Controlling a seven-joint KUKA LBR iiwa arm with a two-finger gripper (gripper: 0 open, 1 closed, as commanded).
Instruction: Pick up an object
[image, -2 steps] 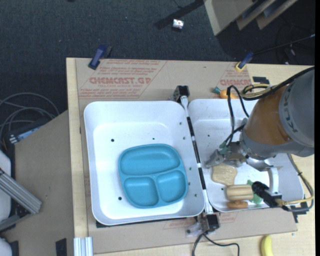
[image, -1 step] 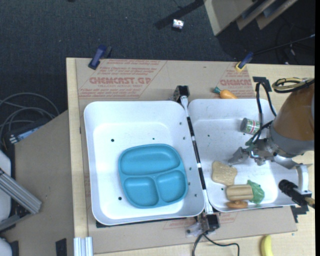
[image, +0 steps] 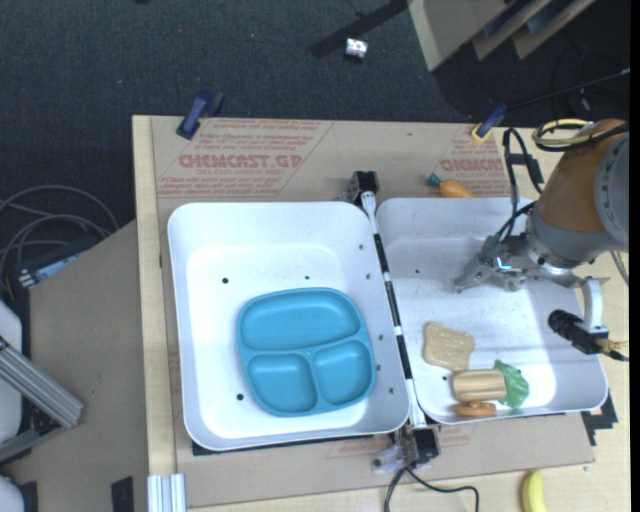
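- The gripper hangs over the far part of the right bin, its two fingers spread apart with nothing between them.
- A slice of toast lies on the bin floor, nearer than the gripper and slightly to its left, apart from the fingers.
- Just nearer than the toast lies a hot dog bun, with a green lettuce piece touching its right end and an orange sausage at its near edge.
- The left bin holds a blue divided plate.
- An orange carrot lies on the bench beyond the right bin.
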